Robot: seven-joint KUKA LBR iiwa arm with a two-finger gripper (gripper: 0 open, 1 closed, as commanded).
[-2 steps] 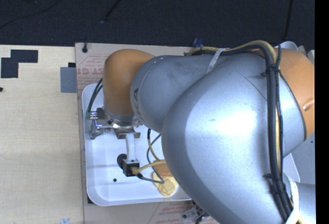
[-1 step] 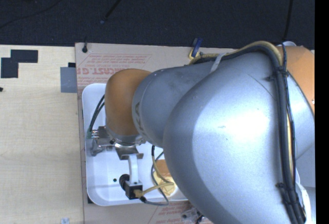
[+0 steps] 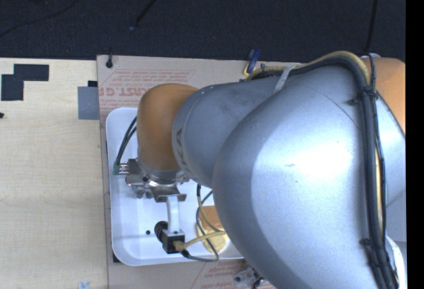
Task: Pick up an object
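Arm: the grey KUKA arm [image 3: 298,168] reaches in from 3 o'clock and covers most of the right half of the view, its orange band [image 3: 159,125] standing over the bin.
Bin: a shallow white bin [image 3: 127,241] lies at about 7 o'clock in the view, on a sheet of printed cardboard [image 3: 152,79] on the pale wooden worktop [image 3: 46,181].
End effector: the end effector [image 3: 159,189] hangs low inside the bin, pointing straight down at the floor; whether it is spread or pressed together, I cannot tell, as the wrist hides it from above.
Task thing: a tan round object [image 3: 211,218] rests on the bin floor at about 4 o'clock from the end effector, near it but apart, and half hidden under the arm.
Other mark: a small dark speck [image 3: 148,232] lies on the bin floor at 6 o'clock from the end effector, too small to name.
Done: the arm is down in the bin, by the look of it at grasping height.
Left: nothing is seen held, so closing on an object and lifting it clear remain to be done, as far as this view allows a judgement.
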